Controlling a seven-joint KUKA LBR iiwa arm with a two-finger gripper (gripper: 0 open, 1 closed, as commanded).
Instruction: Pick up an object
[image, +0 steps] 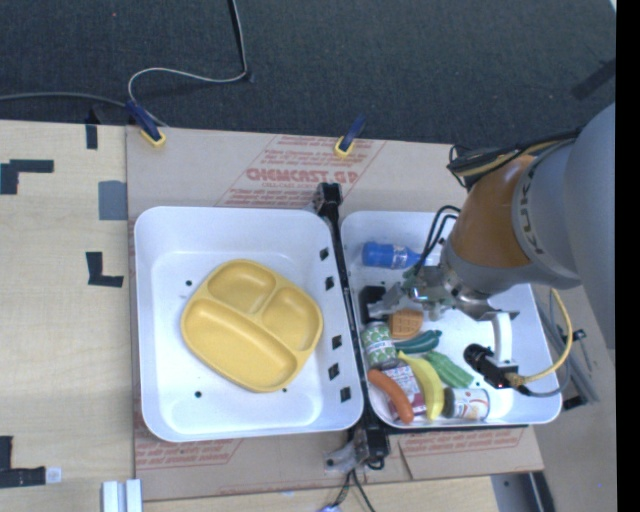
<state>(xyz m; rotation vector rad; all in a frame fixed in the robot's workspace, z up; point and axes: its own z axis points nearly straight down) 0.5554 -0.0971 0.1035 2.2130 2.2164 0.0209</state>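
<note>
Camera view, from above at a slant. Desk of pale wood carries a brown cardboard sheet with red print; two shallow white bins sit on it side by side.

Left white bin: holds one yellow divided plastic plate, lying flat, slightly turned, near the centre.

Right white bin: crowded with small items. Blue plastic bottle lies near the far wall. Brown bun-shaped toy sits mid-bin, directly under the claw. Green patterned can lies just beside the bun, toward the divider. Yellow toy banana, green toy vegetable and orange toy sausage cluster at the near wall, touching or overlapping one another.

Grey arm with orange band reaches in from the right, above the right bin. Claw hangs low over the bun, bottle behind it, can and banana close by. Finger state: cannot tell; nothing visibly between the fingers.

Two yellow-blue clamps pin the cardboard's far edge.
</note>
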